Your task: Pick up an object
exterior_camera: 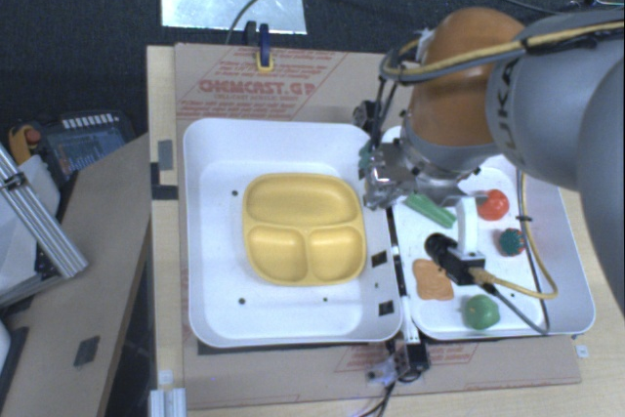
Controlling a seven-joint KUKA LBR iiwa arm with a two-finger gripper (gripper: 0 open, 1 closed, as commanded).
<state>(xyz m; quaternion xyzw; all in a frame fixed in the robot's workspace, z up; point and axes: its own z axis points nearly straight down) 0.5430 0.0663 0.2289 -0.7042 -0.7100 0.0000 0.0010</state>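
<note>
My gripper (pixel 379 188) hangs over the divide between the two bins, at the left edge of the right bin (pixel 571 308). The bulky grey arm with its orange band (pixel 469 63) covers the back of that bin. A green elongated piece (pixel 431 209) lies just right of the gripper, partly under the wrist. Farther right sit a red-orange ball (pixel 494 204) and a small dark green ball (pixel 510 241). An orange flat piece (pixel 433 280) and a green ball (pixel 479 311) lie near the front of the right bin. Nothing is seen held.
The left bin (pixel 210 298) holds a yellow divided plate (pixel 301 228) in its middle. Both bins rest on brown cardboard (pixel 264 83) on the bench. A grey console and metal rail stand off the bench at the left.
</note>
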